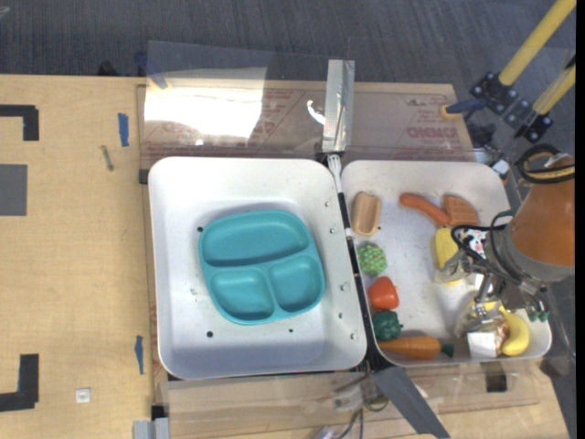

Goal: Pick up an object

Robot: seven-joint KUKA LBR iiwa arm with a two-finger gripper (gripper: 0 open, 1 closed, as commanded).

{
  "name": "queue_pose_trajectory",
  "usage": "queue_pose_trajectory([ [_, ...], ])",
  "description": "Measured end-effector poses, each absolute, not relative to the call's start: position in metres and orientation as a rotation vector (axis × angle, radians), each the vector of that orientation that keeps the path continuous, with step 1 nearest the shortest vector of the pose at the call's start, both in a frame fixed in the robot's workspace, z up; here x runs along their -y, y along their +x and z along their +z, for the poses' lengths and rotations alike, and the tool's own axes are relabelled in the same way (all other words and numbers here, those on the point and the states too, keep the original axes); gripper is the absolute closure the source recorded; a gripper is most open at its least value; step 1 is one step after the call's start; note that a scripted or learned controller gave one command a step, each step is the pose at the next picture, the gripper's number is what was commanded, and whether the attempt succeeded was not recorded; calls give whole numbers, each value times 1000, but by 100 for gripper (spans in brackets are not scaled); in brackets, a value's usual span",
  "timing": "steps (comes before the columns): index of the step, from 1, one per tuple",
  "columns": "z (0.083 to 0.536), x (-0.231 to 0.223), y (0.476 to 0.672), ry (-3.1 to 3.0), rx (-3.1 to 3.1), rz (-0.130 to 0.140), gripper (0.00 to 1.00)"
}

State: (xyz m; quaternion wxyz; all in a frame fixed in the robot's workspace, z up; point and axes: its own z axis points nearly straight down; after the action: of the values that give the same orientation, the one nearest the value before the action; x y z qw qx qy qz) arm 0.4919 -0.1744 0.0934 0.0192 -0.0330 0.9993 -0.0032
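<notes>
Sitting side by side on a tan bench (64,273): 2 shallow white bins, glossy plastic with rounded corners. Holding a teal divided plate (262,264) in the left bin (174,199), 3 compartments, smooth and matte, lying flat near the middle.

Crowding the right bin (416,176) with toy food. Lying along its left wall, top to bottom: a tan bread-like piece (366,214), oblong; a bumpy green broccoli-like piece (371,260); a shiny red pepper (383,294) with a green stem; a dark green leafy piece (386,325) just beside it; an orange carrot (410,346) lying along the near wall, tapered, green top pointing right. Resting near the far wall: a curved orange-red sausage (424,208) touching a brownish-orange ridged piece (460,210). Sitting just below those: a yellow piece (445,248), partly hidden by the arm's cabling.

Reaching in from the right, a grey arm with an orange band (548,222), covering the bin's right edge. Hanging low over the near right corner, the gripper (483,314), metallic, right among a yellow banana (516,335) and a white-and-red block (482,342). Fingers lost in clutter, so cannot tell whether apart, together or clamped on anything.

Standing behind the bins: clear glare-streaked panels and a metal divider post (338,108).
</notes>
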Motion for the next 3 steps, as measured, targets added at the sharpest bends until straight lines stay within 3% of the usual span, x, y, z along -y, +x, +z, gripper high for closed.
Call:
queue_pose_trajectory([
  [1,88,129,513,173,-3125,-2,0],
  [2,132,133,579,309,-3115,-1,0],
  [3,88,144,582,395,-3110,2,0],
])
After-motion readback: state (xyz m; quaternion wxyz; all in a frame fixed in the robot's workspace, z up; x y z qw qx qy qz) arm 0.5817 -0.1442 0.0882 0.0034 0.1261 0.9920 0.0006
